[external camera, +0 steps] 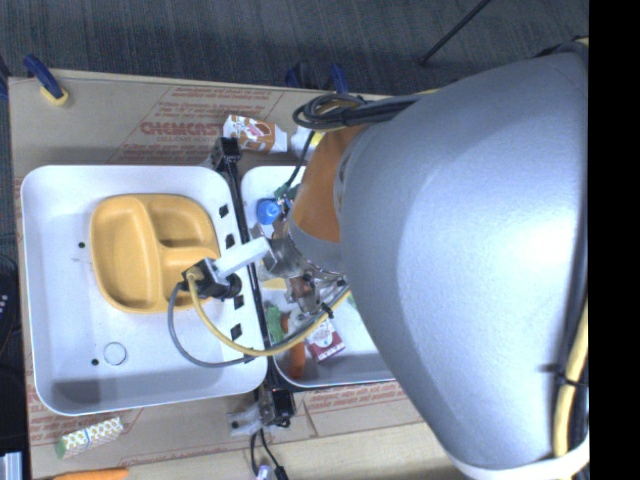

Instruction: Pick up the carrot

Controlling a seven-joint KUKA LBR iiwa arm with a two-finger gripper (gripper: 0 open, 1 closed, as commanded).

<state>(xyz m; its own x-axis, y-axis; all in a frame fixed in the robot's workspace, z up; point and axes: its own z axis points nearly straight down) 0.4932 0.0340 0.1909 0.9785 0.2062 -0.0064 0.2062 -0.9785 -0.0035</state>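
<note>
The grey arm (470,258) covers most of the right bin (262,183), while a yellow divided tray (140,248) lies in the left bin (60,298).

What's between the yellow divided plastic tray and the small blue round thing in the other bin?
In the camera view, the left bin's white rim and a black strip with white marks lie between the yellow tray and the blue thing.

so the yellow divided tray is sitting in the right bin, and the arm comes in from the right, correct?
Not quite: the yellow divided tray sits in the left bin, not the right one. The camera view shows it there, on the far side of the divider from the arm, which does come in from the right.
</note>
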